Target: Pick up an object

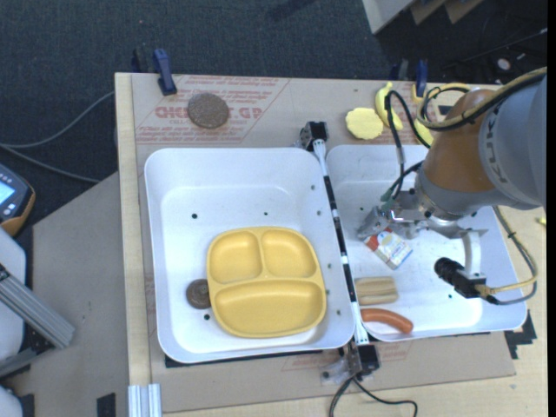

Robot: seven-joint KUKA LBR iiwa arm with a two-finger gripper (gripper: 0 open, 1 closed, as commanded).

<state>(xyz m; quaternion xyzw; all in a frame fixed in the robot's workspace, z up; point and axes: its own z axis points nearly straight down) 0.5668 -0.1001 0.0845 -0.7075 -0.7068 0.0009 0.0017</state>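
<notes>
My gripper (387, 224) hangs low over the left half of the right bin (495, 320), below the grey arm with its orange band (460, 150). Right beneath and just in front of it lies a small white packet with red, yellow and blue print (393, 249); whether it touches the gripper I cannot tell. Closer to the front lie a tan bun-like block (376, 290) and a red sausage (387, 321). The left bin (174, 189) bears a yellow divided plate (263, 281) with a brown round disc (198, 294) at its left edge.
On the bench behind the bins lie a brown disc (208, 109) and a yellow piece (365, 122). Black cables (398, 129) loop near the arm. The ridge between the bins (334, 224) runs just left of the gripper. A black fitting (458, 276) sticks out at the arm's front.
</notes>
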